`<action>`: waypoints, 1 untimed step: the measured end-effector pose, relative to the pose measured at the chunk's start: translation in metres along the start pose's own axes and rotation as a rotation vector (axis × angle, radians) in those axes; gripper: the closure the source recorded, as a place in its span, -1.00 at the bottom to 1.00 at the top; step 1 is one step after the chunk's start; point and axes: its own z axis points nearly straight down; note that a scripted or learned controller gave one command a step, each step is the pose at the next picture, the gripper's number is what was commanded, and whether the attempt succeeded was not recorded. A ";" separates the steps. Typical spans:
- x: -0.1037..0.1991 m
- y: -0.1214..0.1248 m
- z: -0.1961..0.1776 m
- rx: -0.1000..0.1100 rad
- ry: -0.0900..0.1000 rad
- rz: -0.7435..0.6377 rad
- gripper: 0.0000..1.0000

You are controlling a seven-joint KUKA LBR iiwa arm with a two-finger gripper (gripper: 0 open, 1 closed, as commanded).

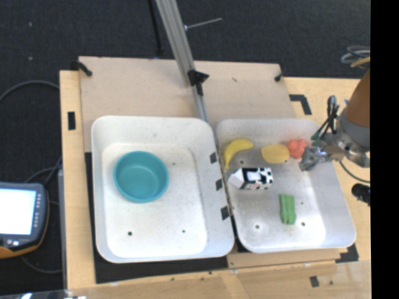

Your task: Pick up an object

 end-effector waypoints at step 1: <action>-0.001 0.002 -0.054 0.000 0.000 -0.001 1.00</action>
